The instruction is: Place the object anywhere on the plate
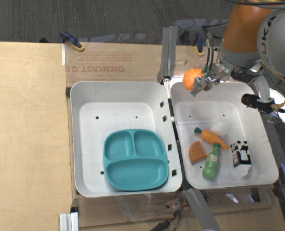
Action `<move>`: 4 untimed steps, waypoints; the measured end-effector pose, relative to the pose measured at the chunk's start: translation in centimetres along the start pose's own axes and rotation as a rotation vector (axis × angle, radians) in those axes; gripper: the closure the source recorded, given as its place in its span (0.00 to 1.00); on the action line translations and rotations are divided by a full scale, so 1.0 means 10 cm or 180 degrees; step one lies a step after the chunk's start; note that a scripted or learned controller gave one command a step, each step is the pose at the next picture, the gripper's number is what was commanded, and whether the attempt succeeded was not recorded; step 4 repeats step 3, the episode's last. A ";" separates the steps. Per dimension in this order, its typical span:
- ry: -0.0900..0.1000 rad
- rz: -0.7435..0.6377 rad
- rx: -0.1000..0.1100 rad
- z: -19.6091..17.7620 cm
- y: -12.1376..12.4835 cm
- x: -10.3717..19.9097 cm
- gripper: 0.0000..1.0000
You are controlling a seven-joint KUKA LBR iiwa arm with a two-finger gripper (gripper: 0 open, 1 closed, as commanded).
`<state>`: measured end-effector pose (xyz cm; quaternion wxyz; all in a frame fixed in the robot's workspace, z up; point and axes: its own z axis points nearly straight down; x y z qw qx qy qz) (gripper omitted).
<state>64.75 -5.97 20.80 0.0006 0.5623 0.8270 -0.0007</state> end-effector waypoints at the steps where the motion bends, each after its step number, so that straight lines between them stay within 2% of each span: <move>1: 0.0005 -0.0423 0.0001 -0.01 -0.71 0.69 1.00; 2: 0.0007 -0.0330 0.0008 0.17 -0.97 1.42 1.00; 3: 0.0006 -0.0328 0.0006 0.17 -0.97 1.42 0.00; 4: 0.0006 -0.0328 0.0006 0.17 -0.97 1.42 0.00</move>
